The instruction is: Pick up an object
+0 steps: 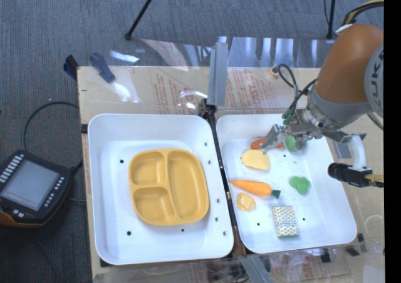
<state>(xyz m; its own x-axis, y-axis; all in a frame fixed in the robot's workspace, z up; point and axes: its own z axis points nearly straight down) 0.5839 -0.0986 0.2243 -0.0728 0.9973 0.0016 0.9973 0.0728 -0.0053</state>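
Just beside the jaws [281,139], orange food piece [257,144].

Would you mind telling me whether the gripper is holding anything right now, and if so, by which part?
It cannot be told. The gripper is low over the right bin, by an orange piece and a green piece, but no hold shows.

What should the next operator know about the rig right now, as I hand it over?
Gripper: low over the far end of the right bin, by a small green piece and an orange-red piece; nothing visibly held.
Right bin also holds a pale yellow wedge, carrot, small yellow piece, green leafy piece, patterned box.
Left bin: yellow divided plate.
Done: nothing picked. Left: grasp and lift.
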